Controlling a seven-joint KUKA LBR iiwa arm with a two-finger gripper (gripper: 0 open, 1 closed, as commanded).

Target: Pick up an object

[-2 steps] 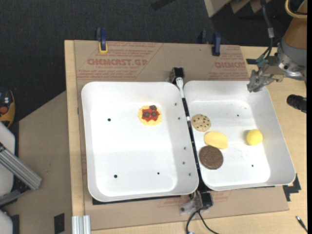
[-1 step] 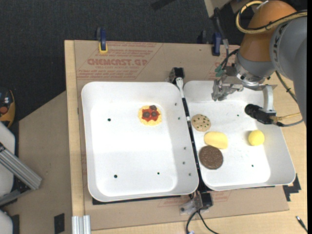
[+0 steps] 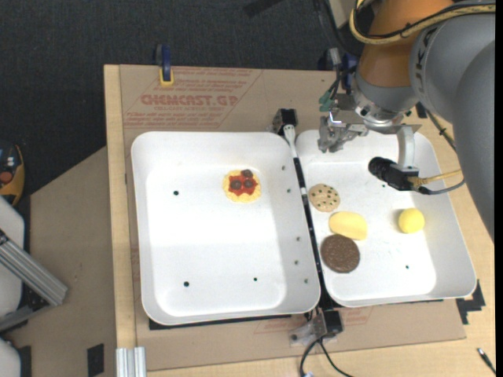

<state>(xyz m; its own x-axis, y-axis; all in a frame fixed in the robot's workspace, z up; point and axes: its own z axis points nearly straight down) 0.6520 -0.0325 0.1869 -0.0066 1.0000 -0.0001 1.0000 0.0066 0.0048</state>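
1. White plastic bins, two, side by side on the bench (image 3: pixel 196 93), which is topped w/ a brown board printed in red letters. Left bin (image 3: pixel 196 281), right bin (image 3: pixel 440 281); their inner rims touch along the middle.
2. Left bin: one item, a small round mini pizza toy (image 3: pixel 242 185), yellow edge w/ red and dark toppings, in the upper middle part, well apart from the walls.
3. Right bin, left half: a tan chocolate-chip cookie (image 3: pixel 323 197) near the inner rim; below it a yellow oval piece (image 3: pixel 347 225), lemon- or potato-like, can't tell which; below that a dark brown round cookie (image 3: pixel 340 254), just touching or overlapping the yellow oval's lower edge.
4. Right bin, right half: a small yellow ball-like item (image 3: pixel 411 221), apart from the others.
5. Arm: grey w/ orange band, reaches in from the right, wrist above the far end of the right bin. Pincer (image 3: pixel 336 138) points down over the bin's far left corner area, near the back rim. Fingers look close together, narrow gap, nothing between them.
6. Black cylindrical part (image 3: pixel 389 171) w/ a cable hangs off the wrist over the bin's upper right area.
7. Blue-yellow clamp (image 3: pixel 165 63) at the bench's far edge, left side.
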